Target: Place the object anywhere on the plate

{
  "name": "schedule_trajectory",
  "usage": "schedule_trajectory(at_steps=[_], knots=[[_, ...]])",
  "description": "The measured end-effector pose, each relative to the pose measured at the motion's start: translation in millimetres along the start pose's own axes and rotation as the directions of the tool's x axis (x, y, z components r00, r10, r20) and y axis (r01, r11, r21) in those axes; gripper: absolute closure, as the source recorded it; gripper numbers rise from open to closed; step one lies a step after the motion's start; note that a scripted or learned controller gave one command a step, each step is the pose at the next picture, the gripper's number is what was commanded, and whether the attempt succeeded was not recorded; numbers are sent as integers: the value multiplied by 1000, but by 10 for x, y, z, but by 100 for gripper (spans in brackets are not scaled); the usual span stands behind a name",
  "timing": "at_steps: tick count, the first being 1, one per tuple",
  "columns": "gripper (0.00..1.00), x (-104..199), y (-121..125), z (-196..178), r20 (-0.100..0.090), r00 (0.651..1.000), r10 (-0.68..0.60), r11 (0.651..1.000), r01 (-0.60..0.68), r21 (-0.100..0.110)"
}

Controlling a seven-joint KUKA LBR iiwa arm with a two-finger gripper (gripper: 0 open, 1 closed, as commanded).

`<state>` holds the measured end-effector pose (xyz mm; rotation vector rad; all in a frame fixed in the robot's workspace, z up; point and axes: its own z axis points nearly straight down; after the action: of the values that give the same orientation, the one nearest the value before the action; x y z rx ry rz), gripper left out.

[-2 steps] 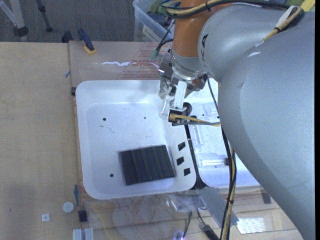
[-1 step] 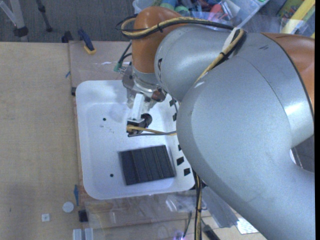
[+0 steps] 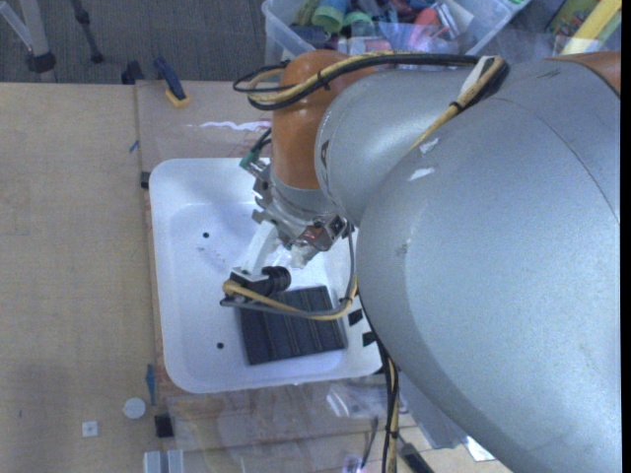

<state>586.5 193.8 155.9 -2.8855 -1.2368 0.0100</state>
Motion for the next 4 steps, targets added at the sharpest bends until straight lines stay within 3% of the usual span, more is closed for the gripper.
schedule_trajectory(at_steps=[1, 2, 3, 4], knots=[[100, -460, -896, 588, -36, 966, 255, 967, -256, -13], [100, -526, -987, -297, -3, 999, -35, 999, 35, -4], [100, -536, -864, -1536, -1, 866, -500, 866, 500, -6], [0, -536, -864, -1536, -1, 866, -500, 866, 500, -6]])
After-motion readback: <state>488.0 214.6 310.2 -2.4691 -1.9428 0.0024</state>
